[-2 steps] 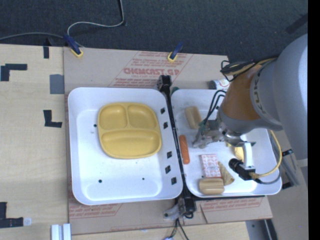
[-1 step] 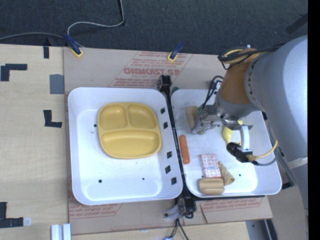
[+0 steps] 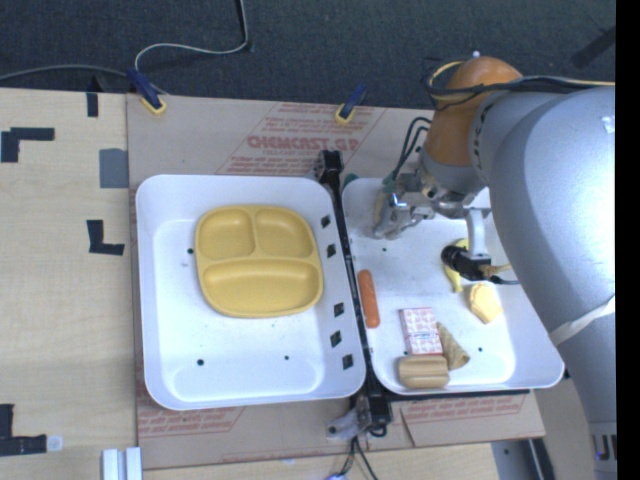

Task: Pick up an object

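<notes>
In the right bin [image 3: 500,368], objects: an orange carrot-like stick [image 3: 369,299] at nine o'clock by the divider; a pink-patterned packet [image 3: 421,330] and a tan bread-like roll [image 3: 423,371] toward six; yellow pieces [image 3: 484,302] at three.
Claw [image 3: 388,220]: low over the bin's floor at eleven o'clock, nothing visibly between its parts; whether spread or pressed together, I cannot tell from here.
Step in hand: I'd judge the approach, no grasp made yet.
Next move: it calls for settling on one target, likely the stick just toward six o'clock of the claw, and centring over it before descending.
Arm [image 3: 560,198]: grey bulk from three o'clock, orange band [image 3: 460,118] above the wrist.
Left bin [image 3: 165,368]: a yellow divided tray [image 3: 259,260].
Bench [image 3: 60,298]: cardboard under both bins.
</notes>
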